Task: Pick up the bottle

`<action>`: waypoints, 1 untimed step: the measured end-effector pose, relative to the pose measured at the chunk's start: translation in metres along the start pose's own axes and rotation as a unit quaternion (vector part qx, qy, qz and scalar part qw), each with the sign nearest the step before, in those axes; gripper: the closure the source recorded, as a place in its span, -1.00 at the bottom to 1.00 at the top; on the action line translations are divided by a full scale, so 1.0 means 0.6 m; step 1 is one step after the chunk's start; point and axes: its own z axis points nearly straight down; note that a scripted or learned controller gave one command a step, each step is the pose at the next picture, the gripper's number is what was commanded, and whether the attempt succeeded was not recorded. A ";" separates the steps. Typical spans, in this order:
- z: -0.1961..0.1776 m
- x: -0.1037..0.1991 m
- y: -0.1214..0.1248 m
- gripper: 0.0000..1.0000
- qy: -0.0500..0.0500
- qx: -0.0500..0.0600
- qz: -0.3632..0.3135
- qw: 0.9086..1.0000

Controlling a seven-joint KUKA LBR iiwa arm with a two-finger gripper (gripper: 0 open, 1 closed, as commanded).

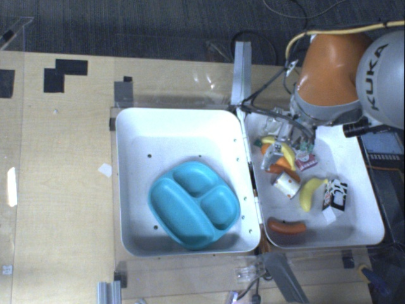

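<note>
We are looking down on a wooden desk (57,170) bearing two shallow white bins side by side. The left bin (139,132) is holding a turquoise divided plate (194,203) with three compartments, lying toward the bin's near right corner. The right bin (361,189) is holding a cluster of small things: a yellow banana (308,194) near the middle, a black-and-white bottle (334,195) lying just beside it on its right, a reddish-brown sausage (286,226) near the front edge, and a small white block (286,185) left of the banana. Farther back, orange and yellow pieces (280,159) are lying together, too jumbled for us to name.

The grey arm with its orange band (329,65) is reaching in from the right, and the claw (288,141) is hanging over that jumbled pile at the back of the right bin. We cannot tell how far it is open, nor whether it is gripping anything. The bottle is lying apart from it.
</note>
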 end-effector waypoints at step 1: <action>0.162 -0.100 -0.140 -1.00 -0.003 0.000 0.055 0.998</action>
